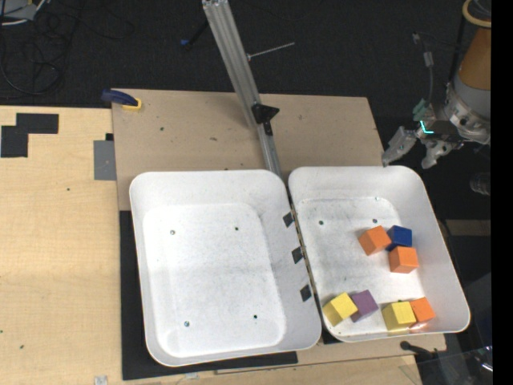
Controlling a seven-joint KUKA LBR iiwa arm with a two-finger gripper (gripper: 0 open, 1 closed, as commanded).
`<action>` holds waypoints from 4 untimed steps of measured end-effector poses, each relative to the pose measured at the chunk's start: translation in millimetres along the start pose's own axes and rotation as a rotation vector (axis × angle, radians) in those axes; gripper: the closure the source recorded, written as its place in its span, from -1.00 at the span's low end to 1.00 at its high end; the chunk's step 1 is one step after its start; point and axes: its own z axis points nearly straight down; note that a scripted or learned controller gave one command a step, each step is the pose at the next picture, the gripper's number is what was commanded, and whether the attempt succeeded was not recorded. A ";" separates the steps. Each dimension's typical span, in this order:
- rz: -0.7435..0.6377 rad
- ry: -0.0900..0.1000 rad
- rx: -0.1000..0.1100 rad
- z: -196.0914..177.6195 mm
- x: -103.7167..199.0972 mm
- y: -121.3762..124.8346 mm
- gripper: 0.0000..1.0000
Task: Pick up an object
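Note:
The right bin (pixel 353 184) holds several small blocks. An orange block (pixel 373 240), a blue block (pixel 400 236) and another orange block (pixel 403 259) cluster at its right middle. Along its near edge lie a yellow block (pixel 341 307), a purple block (pixel 364 303), a second yellow block (pixel 397 315) and an orange block (pixel 422 310). My gripper (pixel 415 148) hangs above the bench just beyond the right bin's far right corner, fingers spread open with nothing between them. It is well clear of all the blocks.
The left bin (pixel 160 191) sits beside the right one, with black clips along the shared edge. A slanted aluminium rail (pixel 238 62) rises from behind the bins. A blue and yellow clamp (pixel 122 99) sits at the board's far left corner.

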 end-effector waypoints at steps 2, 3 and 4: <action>0.000 0.001 0.004 99.6 11.3 -5.9 -1.00; -0.002 0.002 0.004 143.9 16.1 -5.9 -1.00; -0.002 0.001 -0.001 130.9 15.4 -4.7 1.00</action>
